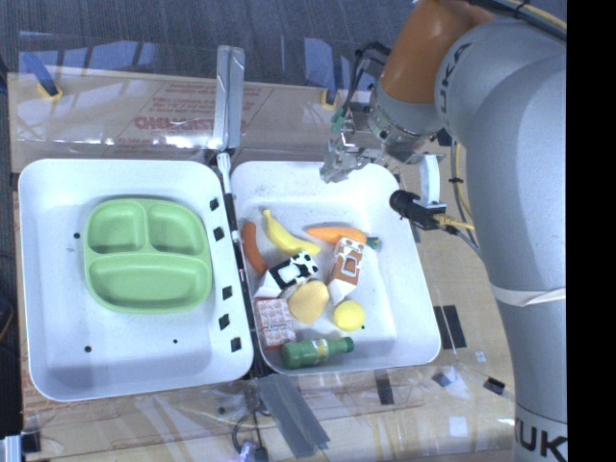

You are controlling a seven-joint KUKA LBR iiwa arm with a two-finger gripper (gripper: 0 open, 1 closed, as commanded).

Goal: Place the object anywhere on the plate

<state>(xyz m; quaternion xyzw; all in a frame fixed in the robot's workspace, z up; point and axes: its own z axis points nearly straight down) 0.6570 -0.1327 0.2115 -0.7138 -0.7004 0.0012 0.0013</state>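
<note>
A green divided plate point(147, 254) lies in the left bin point(58, 354). The right bin point(409, 306) holds several toy foods: a banana point(285, 236), a carrot point(337, 232), a sausage point(252, 247), a small carton point(347, 262), a lemon point(347, 315), a potato point(308, 300), a black-and-white piece point(294, 271), a red-checked packet point(273, 321) and a green bottle point(316, 350). My gripper point(338, 165) hangs over the far edge of the right bin, above and behind the food. Nothing shows between its tips.
A grey divider bar point(229, 99) stands between the bins at the back. The arm's grey body point(510, 152) covers the right side of the bench. Tape strips and a cardboard sheet point(144, 109) lie beyond the bins.
</note>
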